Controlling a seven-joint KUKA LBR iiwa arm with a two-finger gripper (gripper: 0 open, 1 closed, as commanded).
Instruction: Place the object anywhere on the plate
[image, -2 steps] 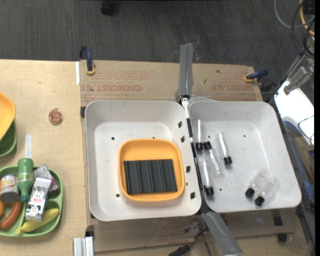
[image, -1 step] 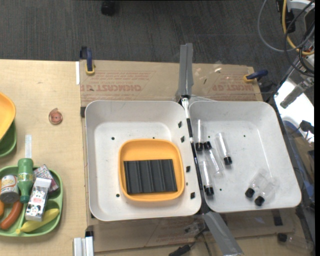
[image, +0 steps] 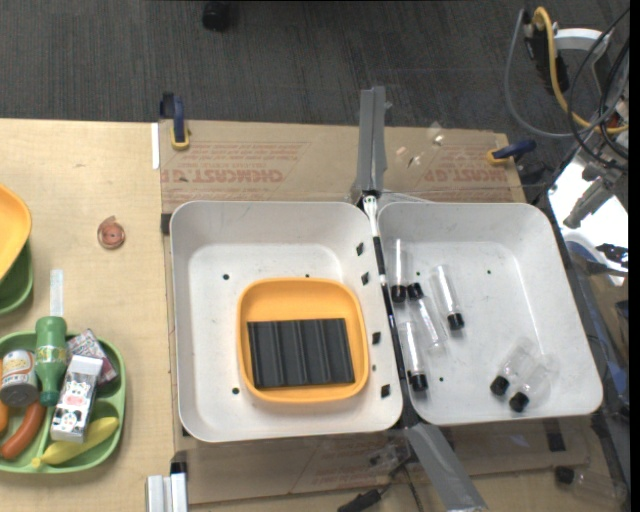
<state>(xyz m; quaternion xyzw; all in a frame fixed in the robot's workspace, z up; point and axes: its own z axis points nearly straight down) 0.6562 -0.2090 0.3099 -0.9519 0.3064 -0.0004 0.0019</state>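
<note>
Two shallow white plastic bins sit side by side on the desk (image: 80, 180). The left bin (image: 200, 300) holds one square orange plate with rounded corners (image: 300, 297), and on it lies one dark grey ribbed rectangular slab (image: 302, 352), flat, its long axis running from nine to three o'clock with its grooves crossing from twelve to six. The right bin (image: 560, 300) holds clear plastic tubes with black caps; about six can be counted, though the pair at five o'clock overlaps. Two of them (image: 402, 270) lie along the bin's nine o'clock wall, long axes roughly twelve to six, caps toward six. One tube (image: 448, 298) near the centre tilts slightly, cap toward five o'clock. One tube (image: 411, 352) lies lower along the same wall, cap toward six. The clustered tubes (image: 520, 378) at five o'clock point caps toward seven. The tool's state cannot be told.
</note>
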